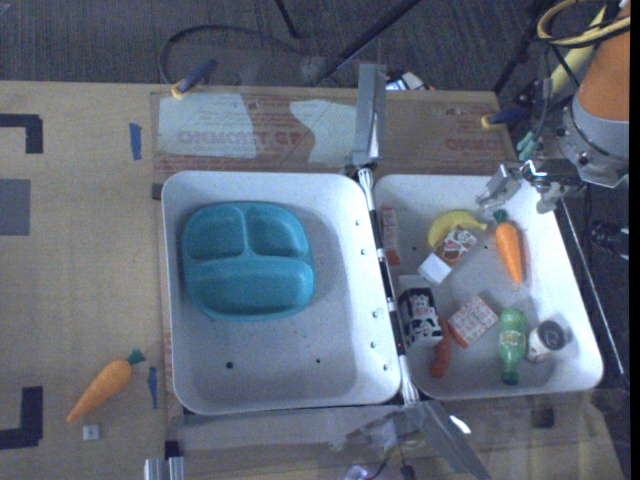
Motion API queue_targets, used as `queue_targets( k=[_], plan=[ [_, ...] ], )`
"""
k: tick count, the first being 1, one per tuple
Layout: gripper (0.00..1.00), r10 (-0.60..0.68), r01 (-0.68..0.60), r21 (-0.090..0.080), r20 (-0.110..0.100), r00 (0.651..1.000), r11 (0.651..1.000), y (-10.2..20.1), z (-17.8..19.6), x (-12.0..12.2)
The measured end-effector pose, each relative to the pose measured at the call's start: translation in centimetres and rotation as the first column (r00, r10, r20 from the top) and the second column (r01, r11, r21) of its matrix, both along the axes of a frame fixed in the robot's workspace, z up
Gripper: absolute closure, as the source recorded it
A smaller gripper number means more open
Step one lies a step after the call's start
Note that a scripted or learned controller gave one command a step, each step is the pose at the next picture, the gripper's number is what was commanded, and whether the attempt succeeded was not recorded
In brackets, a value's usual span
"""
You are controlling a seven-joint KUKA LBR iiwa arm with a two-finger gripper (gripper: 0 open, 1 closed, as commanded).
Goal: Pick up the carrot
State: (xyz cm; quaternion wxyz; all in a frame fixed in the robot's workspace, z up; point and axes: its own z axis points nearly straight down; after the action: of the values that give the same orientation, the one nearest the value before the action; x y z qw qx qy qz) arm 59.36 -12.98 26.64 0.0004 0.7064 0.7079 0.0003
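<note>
An orange carrot [510, 251] with a green top lies in the right bin [585, 353], near its far right side. My gripper [521, 190] hangs just beyond the carrot's green end, at the bin's far right corner. It is open, with nothing between its fingers. A second carrot [100, 389] lies on the bench outside the bins, at the near left.
A teal divided plate [247, 258] sits in the left bin [300, 368]. The right bin also holds a yellow banana [452, 222], a small box [461, 244], a white cube [434, 268], a milk carton [422, 315], a red-white packet [472, 318], a green bottle [512, 343] and a can [550, 336].
</note>
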Motion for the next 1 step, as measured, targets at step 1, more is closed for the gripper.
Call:
queue_targets(
  k=[1],
  plan=[
    [0.0,0.136,-0.136,0.0,-0.001,0.991,0.991,-6.0,-10.3,2.25]
  ],
)
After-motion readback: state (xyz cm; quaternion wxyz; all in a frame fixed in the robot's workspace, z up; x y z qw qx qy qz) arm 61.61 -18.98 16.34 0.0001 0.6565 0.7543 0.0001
